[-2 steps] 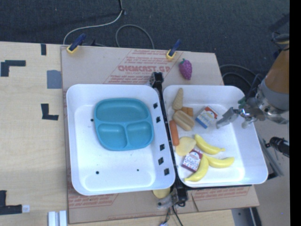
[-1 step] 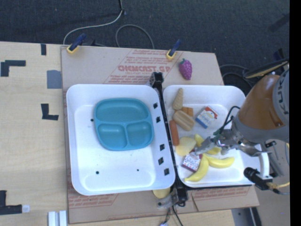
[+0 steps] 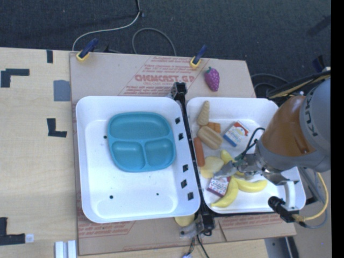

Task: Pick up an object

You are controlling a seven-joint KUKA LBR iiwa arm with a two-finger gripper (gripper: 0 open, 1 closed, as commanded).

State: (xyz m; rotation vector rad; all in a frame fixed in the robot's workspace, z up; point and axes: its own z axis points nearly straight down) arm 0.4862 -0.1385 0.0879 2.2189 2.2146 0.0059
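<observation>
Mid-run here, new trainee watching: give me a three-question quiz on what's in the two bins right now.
1. True or false: the blue divided plate lies in the left bin.
2. What lies outside the bins, on the cardboard? A) purple grapes B) banana C) small carton
3. Fill in: the gripper hovers over the ____ bin.

Key: 1 true; 2 A; 3 right.

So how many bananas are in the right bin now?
2. One banana lies near the front wall of the right bin, curving toward the divider. The other banana sits just behind it, beside the hand. The arm may hide more.
</observation>
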